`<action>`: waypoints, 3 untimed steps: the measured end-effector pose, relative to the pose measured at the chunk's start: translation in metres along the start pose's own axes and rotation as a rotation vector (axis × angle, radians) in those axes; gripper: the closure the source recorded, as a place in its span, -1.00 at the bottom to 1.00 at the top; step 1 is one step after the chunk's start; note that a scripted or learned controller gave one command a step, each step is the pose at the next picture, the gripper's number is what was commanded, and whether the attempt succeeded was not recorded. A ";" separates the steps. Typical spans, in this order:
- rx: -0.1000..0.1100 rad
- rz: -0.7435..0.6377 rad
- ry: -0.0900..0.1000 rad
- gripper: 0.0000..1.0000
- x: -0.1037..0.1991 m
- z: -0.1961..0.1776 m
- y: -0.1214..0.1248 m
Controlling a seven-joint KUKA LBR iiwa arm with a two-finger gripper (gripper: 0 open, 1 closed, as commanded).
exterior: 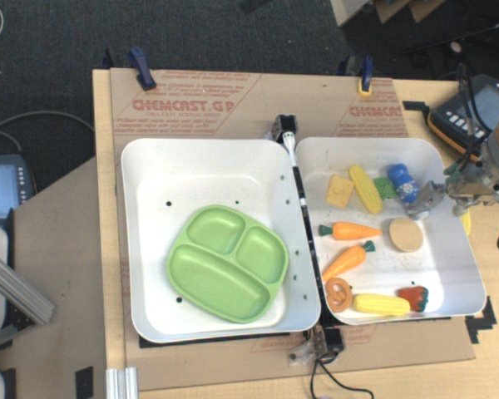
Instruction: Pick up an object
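The right bin (449, 293) holds toy food. A pale cheese wedge (340, 191), a yellow corn cob (365, 188), a green piece (386, 188) and a blue can (402, 182) lie along its far side. Two orange carrots (354, 231) (345, 261) sit in the middle, with a round beige cookie (406, 235) to their right. A pretzel (338, 292), a second corn cob (381, 304) and a red piece (413, 298) line the near wall. My gripper (426, 201) reaches in from the right, just above the cookie and below the blue can, with nothing visibly held.
The left bin (150, 173) carries a green divided plate (227, 262). A black divider strip (300, 206) runs between the bins. Blue clamps (141, 67) (366, 75) hold the cardboard base at the back.
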State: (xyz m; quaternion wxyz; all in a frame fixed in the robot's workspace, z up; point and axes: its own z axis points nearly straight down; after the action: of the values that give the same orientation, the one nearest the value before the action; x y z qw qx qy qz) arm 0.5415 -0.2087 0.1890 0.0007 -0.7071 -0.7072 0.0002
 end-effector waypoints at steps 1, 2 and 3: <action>0.004 -0.006 0.004 -1.00 0.041 0.111 0.058; -0.007 -0.003 -0.002 -1.00 0.040 0.104 0.118; 0.004 0.002 0.001 -1.00 0.050 0.104 0.073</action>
State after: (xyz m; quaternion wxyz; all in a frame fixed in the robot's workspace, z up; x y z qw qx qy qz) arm 0.6144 -0.1584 0.0846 0.0026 -0.7077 -0.7065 0.0012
